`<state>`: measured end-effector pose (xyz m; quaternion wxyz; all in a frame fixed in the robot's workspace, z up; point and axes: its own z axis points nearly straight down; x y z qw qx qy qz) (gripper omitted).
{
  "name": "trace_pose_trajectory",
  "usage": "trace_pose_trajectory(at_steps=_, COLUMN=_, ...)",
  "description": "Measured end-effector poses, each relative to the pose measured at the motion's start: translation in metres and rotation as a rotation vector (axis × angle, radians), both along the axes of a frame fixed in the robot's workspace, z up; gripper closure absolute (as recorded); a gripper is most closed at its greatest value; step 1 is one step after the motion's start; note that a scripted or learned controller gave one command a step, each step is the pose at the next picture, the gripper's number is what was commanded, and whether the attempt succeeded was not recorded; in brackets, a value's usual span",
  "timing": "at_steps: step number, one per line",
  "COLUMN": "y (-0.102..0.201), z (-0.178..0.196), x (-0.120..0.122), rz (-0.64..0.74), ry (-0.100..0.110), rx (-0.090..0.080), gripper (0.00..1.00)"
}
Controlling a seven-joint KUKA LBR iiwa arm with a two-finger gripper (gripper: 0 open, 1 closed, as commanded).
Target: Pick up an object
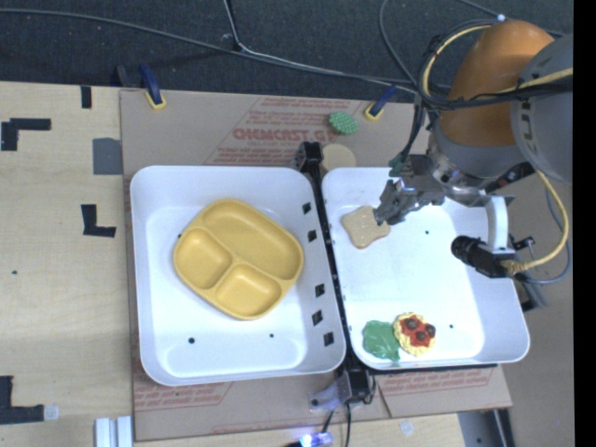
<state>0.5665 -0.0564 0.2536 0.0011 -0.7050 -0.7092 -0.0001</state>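
The end effector [386,209] hangs in the right bin [466,343]; the tan toast piece [363,228] lies touching it at eight o'clock. Whether it is clamped, I cannot tell.

light: bright, even | shadows: faint | focus: slightly soft

Fixed overhead camera, slanted down, both bins [149,250] framed
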Motion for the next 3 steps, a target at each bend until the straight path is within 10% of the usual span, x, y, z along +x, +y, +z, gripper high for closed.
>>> trace_pose_trajectory(at_steps=3, y=0.143, z=-0.011, x=-0.058, rz=0.0, ry=0.002, rx=-0.001, gripper=1.0)
